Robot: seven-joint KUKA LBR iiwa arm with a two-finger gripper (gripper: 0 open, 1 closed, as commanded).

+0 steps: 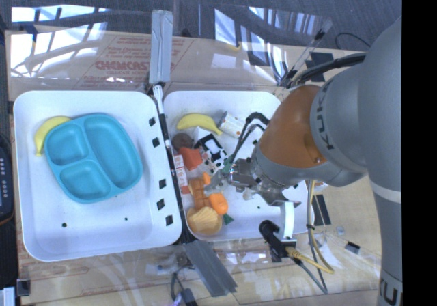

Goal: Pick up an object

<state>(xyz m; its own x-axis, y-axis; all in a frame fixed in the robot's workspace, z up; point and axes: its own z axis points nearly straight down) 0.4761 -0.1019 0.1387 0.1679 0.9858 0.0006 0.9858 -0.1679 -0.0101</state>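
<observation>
On the worktop the left bin holds a blue divided plate lying flat near its middle, with a yellow banana tucked against the plate's upper left edge, partly under its rim; both lie well apart from the arm, so they look like poor candidates for this try. Past the divider, the right bin carries the crowd: a second banana near the top, a small white box just beside it, a dark round piece, and below these an orange-red cluster ending in a tan, rounded item at the lower edge (the pile is jumbled, so single pieces are hard to name). The hand sits low over this cluster, reaching in from the right, probably because the pile offers the most chances for a grasp; whether it is wide or narrow I cannot tell, and nothing visibly sits in it.
</observation>
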